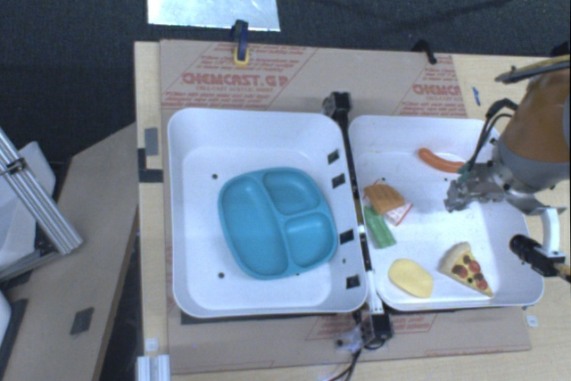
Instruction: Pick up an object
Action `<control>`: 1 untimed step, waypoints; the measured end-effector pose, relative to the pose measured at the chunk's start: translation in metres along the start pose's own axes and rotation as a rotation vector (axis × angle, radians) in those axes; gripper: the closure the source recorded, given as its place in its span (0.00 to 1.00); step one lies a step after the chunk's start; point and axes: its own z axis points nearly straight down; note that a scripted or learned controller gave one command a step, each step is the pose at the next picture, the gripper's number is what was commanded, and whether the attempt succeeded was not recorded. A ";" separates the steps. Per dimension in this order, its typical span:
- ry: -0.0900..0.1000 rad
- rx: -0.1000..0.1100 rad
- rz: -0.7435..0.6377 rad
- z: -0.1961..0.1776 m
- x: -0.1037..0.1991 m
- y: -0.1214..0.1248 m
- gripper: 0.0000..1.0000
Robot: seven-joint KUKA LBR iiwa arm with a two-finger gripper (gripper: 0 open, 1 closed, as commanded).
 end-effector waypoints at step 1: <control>0.000 -0.004 -0.001 -0.049 0.001 -0.007 1.00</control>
